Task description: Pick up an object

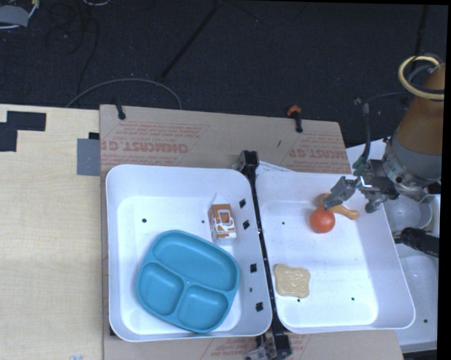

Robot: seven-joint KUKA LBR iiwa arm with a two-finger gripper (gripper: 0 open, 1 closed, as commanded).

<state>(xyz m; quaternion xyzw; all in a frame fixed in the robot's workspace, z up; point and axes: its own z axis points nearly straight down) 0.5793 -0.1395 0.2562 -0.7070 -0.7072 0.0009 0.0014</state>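
Hand (356, 193) spread open, gripping nothing, poised over right bin (384, 292) far edge. Just beside it: small red-orange ball (322, 220), touching an orange curved piece (345, 211). Probably light, smooth, prone to rolling; best pinched across the middle. Farther out: flat tan toast-shaped piece (291, 280). Left bin (128, 209): blue compartment tray (187, 280), small carton (222, 222).

A blue tray (186, 280), red ball (322, 221) and tan bread slice (291, 280) lie in white bins (129, 185).
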